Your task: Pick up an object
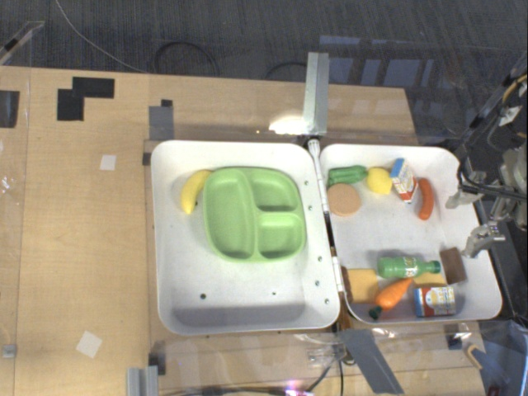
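A glossy green bottle [406,266] lies flat; a tapered orange carrot [394,292] rests just below it. The gripper [487,239] sits right of the bottle, its opening impossible to tell.

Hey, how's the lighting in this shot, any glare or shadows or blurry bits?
In the camera view, a bright glare spot sits on the bench just behind the bins; a soft grey shadow darkens the near floor of the left bin; the green divided plate and banana look sharp, while the gripper at the right edge is dim and hard to make out.
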Controlling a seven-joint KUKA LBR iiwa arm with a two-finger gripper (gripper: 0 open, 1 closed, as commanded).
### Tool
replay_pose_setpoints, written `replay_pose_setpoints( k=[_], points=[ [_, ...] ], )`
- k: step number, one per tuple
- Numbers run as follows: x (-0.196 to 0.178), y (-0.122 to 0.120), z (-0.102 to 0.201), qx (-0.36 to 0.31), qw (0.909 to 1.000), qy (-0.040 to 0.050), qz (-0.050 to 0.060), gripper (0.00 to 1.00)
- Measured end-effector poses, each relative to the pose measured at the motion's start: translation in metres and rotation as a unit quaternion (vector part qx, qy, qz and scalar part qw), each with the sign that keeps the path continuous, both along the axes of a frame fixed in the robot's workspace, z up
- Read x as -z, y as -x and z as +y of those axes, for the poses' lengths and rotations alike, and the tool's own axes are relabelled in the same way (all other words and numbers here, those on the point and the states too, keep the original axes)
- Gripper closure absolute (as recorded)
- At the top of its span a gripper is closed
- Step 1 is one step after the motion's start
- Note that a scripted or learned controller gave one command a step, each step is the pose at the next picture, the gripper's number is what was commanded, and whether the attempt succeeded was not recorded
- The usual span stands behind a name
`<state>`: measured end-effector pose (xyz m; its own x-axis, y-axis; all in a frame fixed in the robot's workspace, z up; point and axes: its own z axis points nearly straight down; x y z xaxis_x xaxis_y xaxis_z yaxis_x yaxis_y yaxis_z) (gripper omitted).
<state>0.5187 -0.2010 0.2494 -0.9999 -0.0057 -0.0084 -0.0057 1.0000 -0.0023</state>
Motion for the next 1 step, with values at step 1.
replay_pose_setpoints(
  k=[1],
  points=[
    [0.1512, 0.0148, 0.0052, -0.026, 0.9997, 0.0011, -0.003, 0.0]
  ],
)
